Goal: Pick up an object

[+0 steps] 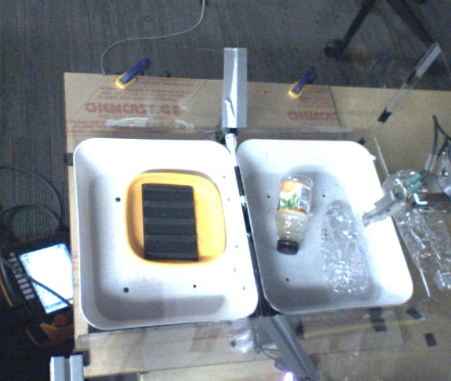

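The right bin (269, 280) holds a small juice bottle (292, 211) lying on its side, with an orange and green label and its black cap toward the front. To its right lies a clear crumpled plastic bottle (343, 248). In the left bin (98, 292) a black ridged block (169, 221) rests on a yellow tray (136, 201). My gripper (404, 190) is a faint, pale shape over the right rim of the right bin, up and to the right of the clear bottle and apart from both bottles.
More clear crumpled plastic (430, 248) lies on the bench just outside the right bin. A metal post (233, 94) stands at the back between the bins, with two clamps (132, 73) on the board's far edge. A tablet (44, 272) and cables lie on the floor at left.
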### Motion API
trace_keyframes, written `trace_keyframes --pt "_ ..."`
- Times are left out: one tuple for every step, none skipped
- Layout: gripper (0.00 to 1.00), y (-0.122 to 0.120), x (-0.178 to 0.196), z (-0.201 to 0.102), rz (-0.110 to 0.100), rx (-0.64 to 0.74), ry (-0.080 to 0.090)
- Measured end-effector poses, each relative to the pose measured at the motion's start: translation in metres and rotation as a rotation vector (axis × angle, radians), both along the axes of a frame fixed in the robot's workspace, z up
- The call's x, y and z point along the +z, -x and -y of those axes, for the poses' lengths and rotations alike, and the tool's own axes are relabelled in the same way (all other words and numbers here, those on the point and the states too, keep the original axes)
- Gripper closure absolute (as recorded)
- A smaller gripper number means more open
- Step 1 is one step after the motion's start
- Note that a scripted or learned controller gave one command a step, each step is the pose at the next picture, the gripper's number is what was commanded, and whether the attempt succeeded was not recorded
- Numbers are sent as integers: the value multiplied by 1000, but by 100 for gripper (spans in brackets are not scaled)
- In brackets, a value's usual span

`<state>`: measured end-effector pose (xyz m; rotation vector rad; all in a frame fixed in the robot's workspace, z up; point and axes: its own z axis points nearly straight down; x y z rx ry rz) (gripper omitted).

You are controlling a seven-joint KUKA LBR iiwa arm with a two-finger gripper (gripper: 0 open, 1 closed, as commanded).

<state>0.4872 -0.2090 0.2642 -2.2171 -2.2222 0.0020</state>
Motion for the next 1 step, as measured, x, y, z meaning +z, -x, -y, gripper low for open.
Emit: trace_keyframes --pt "0 -53 -95 -55 1 233 -2"
